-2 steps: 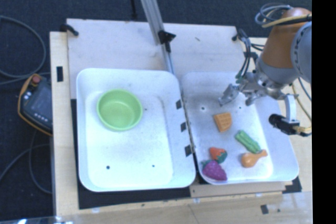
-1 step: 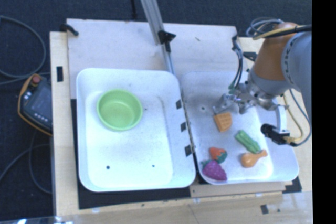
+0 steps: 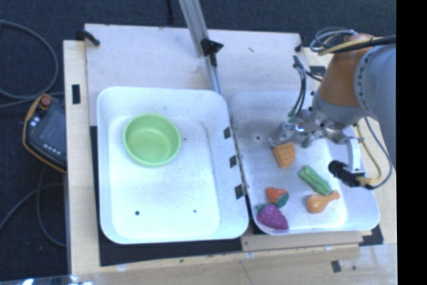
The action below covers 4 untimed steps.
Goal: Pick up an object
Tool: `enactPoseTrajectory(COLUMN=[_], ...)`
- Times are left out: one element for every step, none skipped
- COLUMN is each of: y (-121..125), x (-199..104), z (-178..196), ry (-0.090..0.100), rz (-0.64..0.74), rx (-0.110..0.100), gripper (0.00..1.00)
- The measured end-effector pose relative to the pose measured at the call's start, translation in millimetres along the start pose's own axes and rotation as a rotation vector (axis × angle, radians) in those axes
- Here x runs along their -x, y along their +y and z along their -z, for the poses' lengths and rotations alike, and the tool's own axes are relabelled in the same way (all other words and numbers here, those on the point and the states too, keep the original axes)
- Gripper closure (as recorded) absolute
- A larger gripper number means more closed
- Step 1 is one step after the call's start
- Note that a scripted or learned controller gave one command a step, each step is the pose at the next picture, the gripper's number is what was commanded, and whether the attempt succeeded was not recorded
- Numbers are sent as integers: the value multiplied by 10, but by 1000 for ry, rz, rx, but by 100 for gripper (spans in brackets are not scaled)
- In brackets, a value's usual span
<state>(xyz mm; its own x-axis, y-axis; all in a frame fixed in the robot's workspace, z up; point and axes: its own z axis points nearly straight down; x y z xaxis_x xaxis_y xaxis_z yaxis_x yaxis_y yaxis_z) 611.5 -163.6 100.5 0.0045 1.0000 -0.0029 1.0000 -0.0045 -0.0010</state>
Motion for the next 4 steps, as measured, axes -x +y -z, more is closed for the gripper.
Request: enactPoseTrajectory(y=[12, 90, 158, 173], x=[7, 72, 6, 19], z=[125, 603, 1103, 1653], ry=[0, 1, 2, 1], rz=[-3, 1, 8, 9], rx=[5, 7, 8, 9], gripper=[100, 100, 100, 100])
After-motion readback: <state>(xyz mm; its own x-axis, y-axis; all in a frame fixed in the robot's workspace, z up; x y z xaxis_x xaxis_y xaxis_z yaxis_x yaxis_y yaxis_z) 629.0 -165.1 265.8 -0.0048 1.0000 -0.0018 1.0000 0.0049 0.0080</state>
